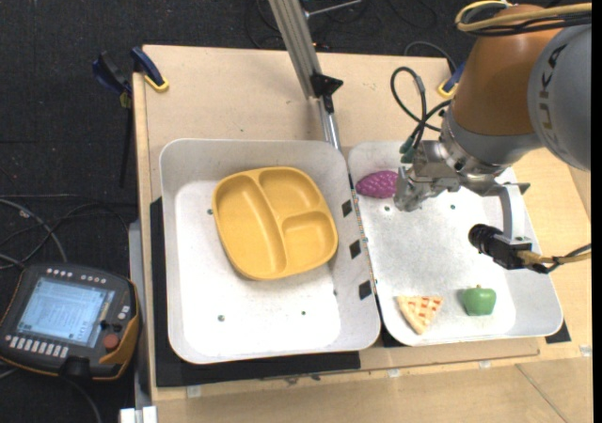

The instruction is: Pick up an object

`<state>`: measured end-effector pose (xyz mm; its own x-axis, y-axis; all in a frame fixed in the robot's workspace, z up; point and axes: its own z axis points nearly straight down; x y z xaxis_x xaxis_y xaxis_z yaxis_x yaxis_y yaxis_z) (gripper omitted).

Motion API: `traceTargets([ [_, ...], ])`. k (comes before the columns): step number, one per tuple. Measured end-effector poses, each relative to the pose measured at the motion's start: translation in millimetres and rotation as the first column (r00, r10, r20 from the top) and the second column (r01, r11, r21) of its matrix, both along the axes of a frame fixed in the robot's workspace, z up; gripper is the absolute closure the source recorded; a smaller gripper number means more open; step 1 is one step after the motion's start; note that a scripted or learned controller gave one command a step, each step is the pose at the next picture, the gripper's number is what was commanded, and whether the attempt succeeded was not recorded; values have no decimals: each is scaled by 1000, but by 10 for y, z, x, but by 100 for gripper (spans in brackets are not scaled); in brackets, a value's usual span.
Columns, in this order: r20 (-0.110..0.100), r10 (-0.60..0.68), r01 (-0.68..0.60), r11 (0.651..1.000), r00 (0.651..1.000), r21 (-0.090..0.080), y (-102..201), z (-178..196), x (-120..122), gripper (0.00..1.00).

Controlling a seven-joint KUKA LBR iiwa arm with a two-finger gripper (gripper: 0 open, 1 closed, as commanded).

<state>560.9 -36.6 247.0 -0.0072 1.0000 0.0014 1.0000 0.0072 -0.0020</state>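
The right bin [442,252] holds a purple bunch of grapes [377,184] at its far left corner, a pizza slice [419,310] near the front, and a green pepper [479,300] to the right of the slice. My gripper [410,197] hangs over the far left part of this bin, just right of the grapes and close to them. Nothing shows between its fingers. A yellow divided plate [275,221] lies in the left bin [254,318].
A slanted metal pole [293,22] rises behind the bins. A black fitting with a cable [494,244] sits over the right bin. A teach pendant [66,316] lies off the bench at the lower left.
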Motion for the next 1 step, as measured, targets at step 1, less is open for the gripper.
traceTargets([
  [1, 1, 1, -1, 1000, 1000, 1, 579, 40, -152, 100],
])
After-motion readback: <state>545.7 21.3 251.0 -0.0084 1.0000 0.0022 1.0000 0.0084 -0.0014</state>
